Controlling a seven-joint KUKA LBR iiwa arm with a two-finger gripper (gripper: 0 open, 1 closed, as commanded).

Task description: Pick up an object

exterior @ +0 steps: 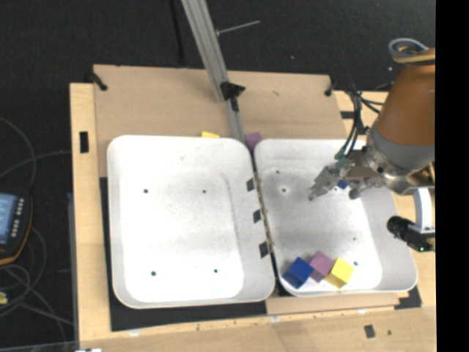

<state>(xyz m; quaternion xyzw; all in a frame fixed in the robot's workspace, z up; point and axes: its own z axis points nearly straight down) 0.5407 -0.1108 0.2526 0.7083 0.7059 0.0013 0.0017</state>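
- Sitting in the right bin's point(381, 218) near corner were a blue cube point(298, 271), purple cube point(320, 264) and yellow cube point(341, 272), clustered together.
- Gripper point(322, 185) hovered above that bin, well apart from them; its state could not be told.

Single camera, fixed above bench point(176, 101), looking down at slant. Far side of scene at top of frame, near side at bottom. Set back enough to take in both white bins whole: left bin point(183, 152), right bin point(381, 281), plus bench edges and dark floor point(44, 35) beyond left and far sides. Arm point(410, 116) enters from right, cut by frame edge. Slanted metal pole point(205, 35) crosses far part of view. No second view to compare.
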